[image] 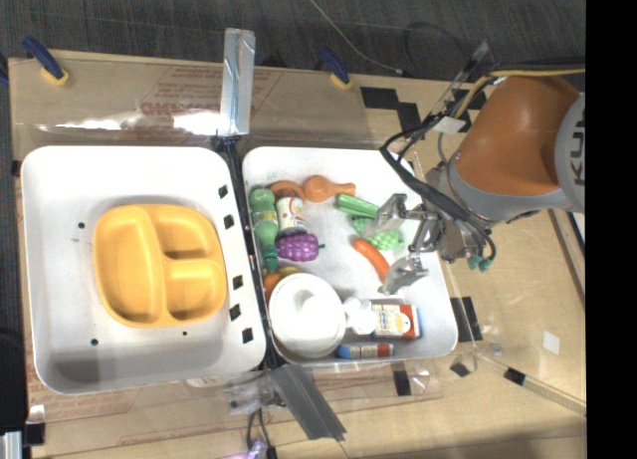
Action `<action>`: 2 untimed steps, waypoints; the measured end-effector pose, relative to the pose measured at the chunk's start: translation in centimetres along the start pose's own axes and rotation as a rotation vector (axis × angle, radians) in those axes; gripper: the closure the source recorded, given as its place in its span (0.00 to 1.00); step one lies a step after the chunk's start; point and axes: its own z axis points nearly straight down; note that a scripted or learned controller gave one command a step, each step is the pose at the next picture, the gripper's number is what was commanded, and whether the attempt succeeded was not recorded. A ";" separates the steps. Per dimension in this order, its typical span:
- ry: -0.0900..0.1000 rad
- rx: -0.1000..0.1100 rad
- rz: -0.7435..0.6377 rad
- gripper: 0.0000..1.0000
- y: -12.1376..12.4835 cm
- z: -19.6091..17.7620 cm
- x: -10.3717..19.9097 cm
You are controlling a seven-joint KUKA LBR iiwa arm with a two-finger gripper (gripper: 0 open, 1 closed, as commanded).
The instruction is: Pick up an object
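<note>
My gripper hangs over the right side of the right bin, fingers spread wide, so it is open. One fingertip is toward the back and the other toward the front. A small green toy and an orange carrot lie roughly under the gap, and nothing is clamped. Further left in this bin lie purple grapes, a green pickle, an orange gourd shape, a small can and a green bottle.
A white bowl, a lying white bottle with an orange label and a marker crowd the right bin's front. The left bin holds a yellow divided tray. Cables trail behind the arm's wrist.
</note>
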 end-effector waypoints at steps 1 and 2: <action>0.007 -0.003 0.173 0.00 -3.0 7.8 -2.3; 0.002 -0.001 0.128 0.00 -3.1 12.6 -4.7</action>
